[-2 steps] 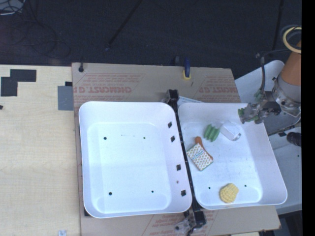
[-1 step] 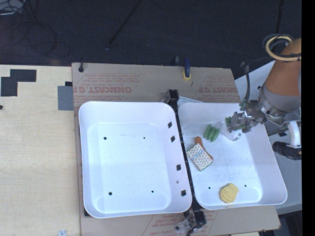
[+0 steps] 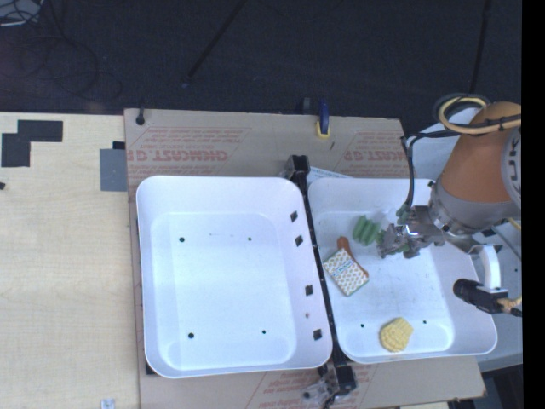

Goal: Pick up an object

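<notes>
The right bin [image 3: 460, 335] holds three things. A green ridged piece [image 3: 368, 230] lies near its upper middle. A white block with a dotted pattern [image 3: 346, 273] lies tilted against the divider, with a small orange piece [image 3: 343, 244] at its upper corner. A yellow bumpy round object [image 3: 395, 334] rests near the front wall. My gripper [image 3: 400, 241] hangs low over the bin just right of the green piece, at the end of the orange-banded wrist [image 3: 477, 169]. Nothing shows between its fingers.
The left bin [image 3: 170, 203] sits beside the right one, parted by a black divider with clips [image 3: 308, 254]. Both rest on a cardboard sheet [image 3: 213, 147] on the pale bench. A black cable [image 3: 410, 177] drops along the arm into the right bin's back edge.
</notes>
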Controlling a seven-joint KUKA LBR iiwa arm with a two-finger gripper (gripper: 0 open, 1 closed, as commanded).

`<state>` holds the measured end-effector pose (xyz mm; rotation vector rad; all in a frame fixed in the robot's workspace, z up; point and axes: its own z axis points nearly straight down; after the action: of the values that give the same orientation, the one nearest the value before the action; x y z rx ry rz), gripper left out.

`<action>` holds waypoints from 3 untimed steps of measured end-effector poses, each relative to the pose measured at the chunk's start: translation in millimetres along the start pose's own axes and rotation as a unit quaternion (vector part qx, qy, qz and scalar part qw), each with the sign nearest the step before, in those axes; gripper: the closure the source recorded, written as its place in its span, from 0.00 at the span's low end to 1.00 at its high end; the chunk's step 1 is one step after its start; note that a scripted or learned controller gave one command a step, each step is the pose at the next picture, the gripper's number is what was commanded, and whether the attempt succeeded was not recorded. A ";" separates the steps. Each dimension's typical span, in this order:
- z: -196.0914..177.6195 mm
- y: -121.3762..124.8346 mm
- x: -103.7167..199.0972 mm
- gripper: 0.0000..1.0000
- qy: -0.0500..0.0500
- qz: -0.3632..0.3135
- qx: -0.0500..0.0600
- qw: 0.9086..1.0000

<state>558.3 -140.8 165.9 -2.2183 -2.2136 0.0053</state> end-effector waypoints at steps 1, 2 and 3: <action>-42.5 55.2 112.9 1.00 0.000 -0.007 -0.006 1.000; -178.9 8.8 196.9 1.00 0.001 -0.006 -0.009 1.000; -195.8 -37.4 249.0 1.00 -0.001 -0.004 -0.003 1.000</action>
<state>523.0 107.7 362.7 -2.2118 -2.2265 0.0004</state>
